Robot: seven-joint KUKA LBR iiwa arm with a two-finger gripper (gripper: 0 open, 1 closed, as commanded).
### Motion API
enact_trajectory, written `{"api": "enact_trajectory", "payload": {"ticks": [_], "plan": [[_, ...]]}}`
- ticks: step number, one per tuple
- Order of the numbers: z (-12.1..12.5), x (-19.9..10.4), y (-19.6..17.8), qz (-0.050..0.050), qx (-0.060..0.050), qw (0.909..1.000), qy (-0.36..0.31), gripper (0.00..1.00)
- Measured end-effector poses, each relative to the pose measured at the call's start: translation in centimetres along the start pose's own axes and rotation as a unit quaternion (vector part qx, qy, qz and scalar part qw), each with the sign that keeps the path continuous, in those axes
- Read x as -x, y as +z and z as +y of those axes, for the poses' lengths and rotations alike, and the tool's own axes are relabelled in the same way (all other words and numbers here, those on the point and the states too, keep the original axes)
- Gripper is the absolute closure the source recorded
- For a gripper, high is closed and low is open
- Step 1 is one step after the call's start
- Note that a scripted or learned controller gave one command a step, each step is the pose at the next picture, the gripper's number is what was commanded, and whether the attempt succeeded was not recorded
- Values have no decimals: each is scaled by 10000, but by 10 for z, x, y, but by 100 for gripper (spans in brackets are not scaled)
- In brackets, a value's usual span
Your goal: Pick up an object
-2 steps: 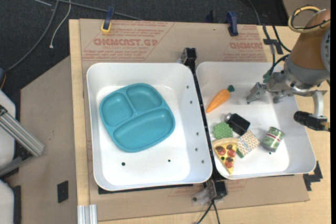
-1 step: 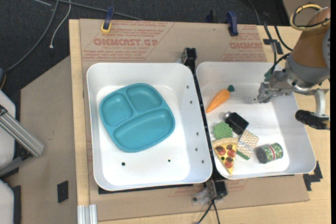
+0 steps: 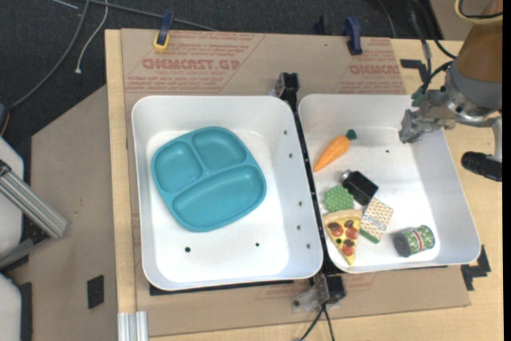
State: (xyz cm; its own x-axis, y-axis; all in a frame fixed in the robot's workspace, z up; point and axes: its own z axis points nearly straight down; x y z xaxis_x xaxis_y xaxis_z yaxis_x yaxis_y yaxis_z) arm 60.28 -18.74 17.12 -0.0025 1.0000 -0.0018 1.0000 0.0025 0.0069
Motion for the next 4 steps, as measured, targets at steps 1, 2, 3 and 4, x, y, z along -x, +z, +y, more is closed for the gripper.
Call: {"api": "enact_trajectory", "payload": {"ticks": [1, 2, 3, 4], "plan": [[2, 0, -55, -3, 6, 10000, 3, 100], [-11, -58, -58, 25, -39, 10000, -19, 100], [-21, -113, -67, 28, -40, 10000, -20, 100], [-24, -175, -57, 29, -50, 10000, -22, 100]]}}
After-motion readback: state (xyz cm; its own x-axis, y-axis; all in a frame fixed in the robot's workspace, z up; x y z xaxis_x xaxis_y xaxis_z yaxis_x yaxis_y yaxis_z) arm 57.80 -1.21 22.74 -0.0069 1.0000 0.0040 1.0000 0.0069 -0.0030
